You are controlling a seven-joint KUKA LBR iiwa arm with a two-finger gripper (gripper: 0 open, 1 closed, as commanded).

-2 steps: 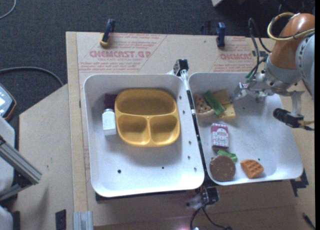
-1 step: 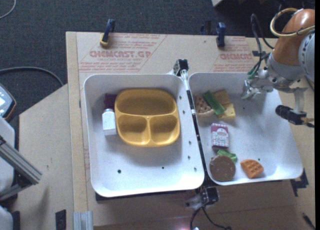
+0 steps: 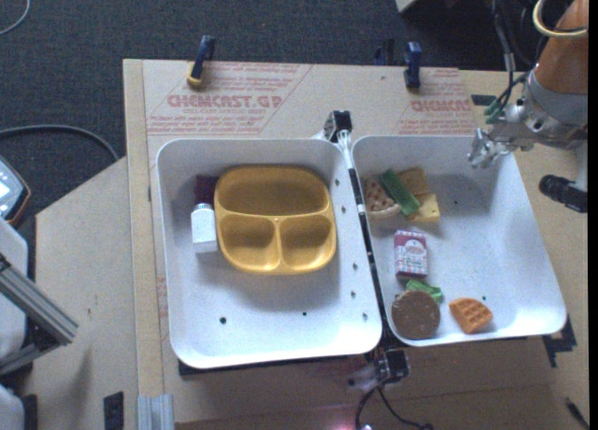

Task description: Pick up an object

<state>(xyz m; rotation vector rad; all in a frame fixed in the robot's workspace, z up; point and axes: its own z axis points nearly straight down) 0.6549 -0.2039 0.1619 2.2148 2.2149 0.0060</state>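
My gripper [image 3: 482, 151] hangs over the far right corner of the right bin [image 3: 523, 260], small and partly blurred, with nothing visible between its tips. In that bin lie a round waffle-like piece [image 3: 377, 197], a green stick [image 3: 401, 191] on a yellow cheese-like block [image 3: 422, 206], a red and white carton [image 3: 411, 253], a brown round patty [image 3: 415, 314], a small green piece [image 3: 425, 288] and an orange waffle piece [image 3: 471, 314]. All of these sit left of and nearer than the gripper.
The left bin [image 3: 187, 307] bears a yellow divided plate [image 3: 276, 219], a white bottle [image 3: 204, 228] and a dark purple item [image 3: 206, 187] beside it. Clamps [image 3: 199, 61] [image 3: 412, 64] stand at the board's far edge. A clip [image 3: 338, 125] joins the bins.
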